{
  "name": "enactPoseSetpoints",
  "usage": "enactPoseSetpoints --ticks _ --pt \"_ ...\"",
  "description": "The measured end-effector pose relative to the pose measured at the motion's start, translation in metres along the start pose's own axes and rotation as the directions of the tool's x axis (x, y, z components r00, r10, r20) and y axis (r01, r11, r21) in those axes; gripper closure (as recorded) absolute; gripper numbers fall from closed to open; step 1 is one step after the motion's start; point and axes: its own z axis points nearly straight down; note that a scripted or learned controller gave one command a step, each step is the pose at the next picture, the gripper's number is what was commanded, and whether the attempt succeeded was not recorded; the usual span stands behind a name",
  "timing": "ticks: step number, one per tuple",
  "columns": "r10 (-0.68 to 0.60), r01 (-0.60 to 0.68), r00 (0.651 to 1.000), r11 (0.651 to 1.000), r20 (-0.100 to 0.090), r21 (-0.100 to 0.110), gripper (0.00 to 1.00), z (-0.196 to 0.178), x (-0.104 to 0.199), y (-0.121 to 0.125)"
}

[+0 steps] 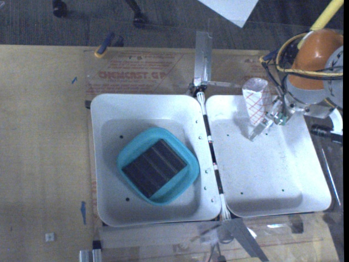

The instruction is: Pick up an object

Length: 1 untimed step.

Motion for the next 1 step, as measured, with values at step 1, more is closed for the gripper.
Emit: enactPoseSetpoints --ticks 1 --pt "0.279 -0.279 0.96 0.96 -0.009 -0.007 0.0 0.0008 0.0 0.0021"
